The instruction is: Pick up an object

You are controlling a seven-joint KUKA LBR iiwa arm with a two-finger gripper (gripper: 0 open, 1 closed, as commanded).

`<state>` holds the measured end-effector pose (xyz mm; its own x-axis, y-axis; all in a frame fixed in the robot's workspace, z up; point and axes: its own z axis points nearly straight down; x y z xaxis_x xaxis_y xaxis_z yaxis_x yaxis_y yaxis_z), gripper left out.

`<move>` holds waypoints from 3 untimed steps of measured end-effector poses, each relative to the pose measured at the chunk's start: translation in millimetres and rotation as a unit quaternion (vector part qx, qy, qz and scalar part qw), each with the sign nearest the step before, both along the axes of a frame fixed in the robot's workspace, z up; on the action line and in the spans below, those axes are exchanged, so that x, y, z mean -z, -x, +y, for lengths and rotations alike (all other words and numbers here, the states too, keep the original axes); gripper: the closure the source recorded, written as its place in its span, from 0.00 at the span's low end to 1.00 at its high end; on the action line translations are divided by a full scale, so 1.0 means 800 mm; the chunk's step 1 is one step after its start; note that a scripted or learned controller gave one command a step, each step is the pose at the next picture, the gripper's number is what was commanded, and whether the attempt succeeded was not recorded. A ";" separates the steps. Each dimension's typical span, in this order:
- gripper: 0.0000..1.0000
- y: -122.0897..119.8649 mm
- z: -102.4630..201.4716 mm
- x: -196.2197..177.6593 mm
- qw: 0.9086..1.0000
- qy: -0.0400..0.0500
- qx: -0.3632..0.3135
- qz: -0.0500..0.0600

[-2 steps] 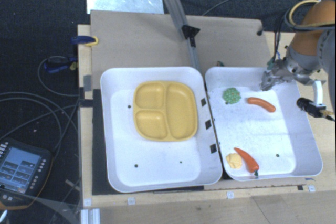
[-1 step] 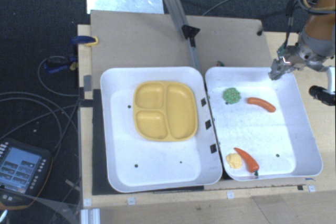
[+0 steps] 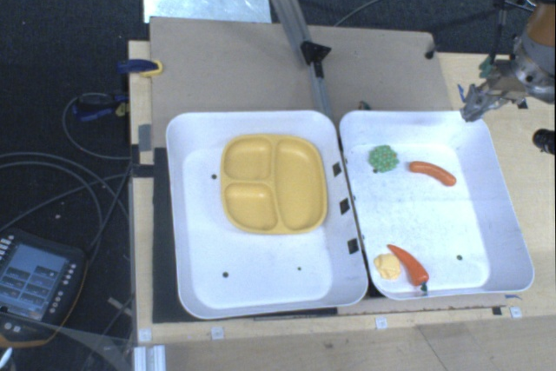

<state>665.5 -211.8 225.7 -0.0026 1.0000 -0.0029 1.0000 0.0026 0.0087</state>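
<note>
A tan wooden bench (image 3: pixel 234 65) carries two shallow white plastic bins side by side, the left bin (image 3: pixel 195 274) holding a yellow three-compartment plate (image 3: pixel 274 184). At the frame's right edge the grey two-finger gripper (image 3: pixel 476 106) hangs over the upper right corner of the right bin (image 3: pixel 499 213); its opening cannot be told and nothing shows in its grasp. Inside that bin lie a green broccoli floret (image 3: pixel 382 158), an orange sausage (image 3: pixel 432 173), a red chili pepper (image 3: pixel 408 263) and a pale yellow lump (image 3: pixel 387 267).

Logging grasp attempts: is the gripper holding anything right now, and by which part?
Nothing is held. The gripper hangs over the right bin's far corner, apart from the items inside.

A yellow divided plate (image 3: pixel 274 184) lies in the left bin (image 3: pixel 195 274). The right bin (image 3: pixel 499 248) holds a green broccoli piece (image 3: pixel 382 158), an orange sausage (image 3: pixel 432 173), a red pepper (image 3: pixel 408 263) and a yellow lump (image 3: pixel 387 267) touching it. The pincer (image 3: pixel 476 106) hangs over that bin's far right corner.
</note>
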 end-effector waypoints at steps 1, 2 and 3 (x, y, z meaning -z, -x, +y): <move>1.00 -0.007 -0.008 -0.060 1.000 0.000 -0.002 0.000; 1.00 0.008 0.064 -0.045 1.000 -0.002 -0.004 0.003; 1.00 0.024 0.131 -0.028 1.000 -0.002 -0.004 0.005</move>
<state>645.9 -106.7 248.4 -0.0105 0.9999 0.0018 0.9999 0.0105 -0.0007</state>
